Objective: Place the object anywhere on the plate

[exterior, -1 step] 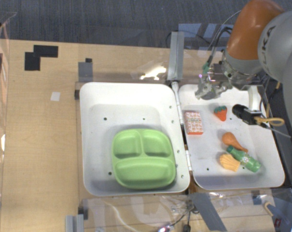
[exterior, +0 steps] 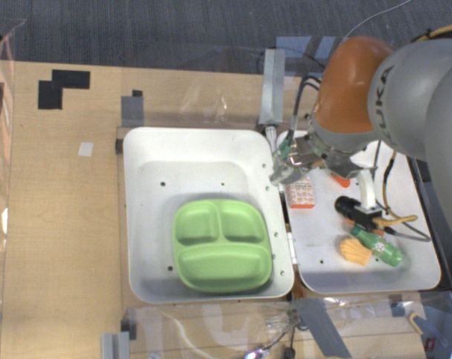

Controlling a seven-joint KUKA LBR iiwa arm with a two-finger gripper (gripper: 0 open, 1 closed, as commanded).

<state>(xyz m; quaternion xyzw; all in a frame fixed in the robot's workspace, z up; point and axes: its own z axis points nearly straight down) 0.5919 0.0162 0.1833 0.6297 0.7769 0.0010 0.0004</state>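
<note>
Arm: the grey arm (exterior: 416, 88) is reaching in from the right, its orange band (exterior: 351, 81) sitting over the far left corner of the right bin (exterior: 323, 271).
Pincer: the pincer (exterior: 284, 163) is hanging over the wall shared by the two bins, near their far end. It is pointing down and to the left. Whether it is open or closed, I cannot tell, and nothing is showing clearly in its grip.
Packet: a small red-and-white packet (exterior: 301, 194) is lying flat in the right bin, against its left wall and just beside the pincer on the near side.
Plate: the green plate (exterior: 222, 245), with two small compartments at the back and one wide one in front, is lying in the near half of the left bin (exterior: 147, 193), close to the shared wall. Nothing is resting on it.
Other things: a green bottle (exterior: 382, 251) is lying on its side towards the near right of the right bin, and a yellowish ridged thing (exterior: 353, 252) is lying against its left end.
Table: the pale wooden table (exterior: 61, 223) is carrying both bins side by side, with black tape patches (exterior: 61, 87) sticking to its far left.
</note>
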